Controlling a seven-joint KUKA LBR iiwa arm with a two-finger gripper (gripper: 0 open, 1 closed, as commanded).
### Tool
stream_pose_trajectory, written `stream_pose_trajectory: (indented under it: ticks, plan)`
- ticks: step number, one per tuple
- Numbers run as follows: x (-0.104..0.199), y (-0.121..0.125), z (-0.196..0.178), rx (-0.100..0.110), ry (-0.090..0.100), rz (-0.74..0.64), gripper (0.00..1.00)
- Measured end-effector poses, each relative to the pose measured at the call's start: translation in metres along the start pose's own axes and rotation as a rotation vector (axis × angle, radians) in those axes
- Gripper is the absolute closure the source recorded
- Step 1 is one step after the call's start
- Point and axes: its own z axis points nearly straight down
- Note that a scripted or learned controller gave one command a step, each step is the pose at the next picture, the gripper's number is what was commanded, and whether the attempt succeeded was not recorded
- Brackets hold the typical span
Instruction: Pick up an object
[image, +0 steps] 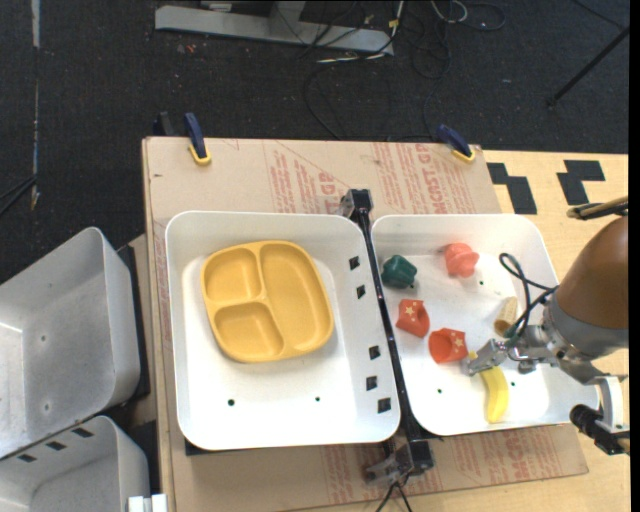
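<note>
Here the gripper (487, 358) sits low in the right bin (530, 245), just above the banana (495, 394), which lies against the bin's near wall. Whether the gripper is released or clenched I cannot tell; nothing is visibly held.

Landmark: the banana.
- Red block (448, 345): just to its upper left, near the gripper tip.
- Second red block (413, 316): further up and left.
- Green piece (399, 269): well up and left, near the divider between the bins.
- Pink piece (460, 258): well above it.
- Tan piece (507, 316): above it, partly behind cables.
- Yellow tray (267, 300): far left, in the other bin.

Handling, judged: the banana looks like a small plastic toy, so light, stiff and smooth, likely to slip or roll if pinched off-centre. Best hold would be across the narrow width at mid-length, jaws square to its long axis. The near wall crowds it, so one finger may catch the rim. The red block beside the tip is a fair alternative: flat faces, less prone to rolling.
</note>
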Motion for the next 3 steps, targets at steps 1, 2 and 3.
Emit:
stream_pose_trajectory:
  ticks: [1,2,3]
  plan:
    - [0.0,0.001,-0.012,-0.004,-0.001,0.001,1.0]
    - [-0.01,-0.002,-0.067,-0.007,-0.003,0.001,1.0]
    - [-0.004,-0.004,-0.112,-0.007,-0.003,-0.005,1.0]
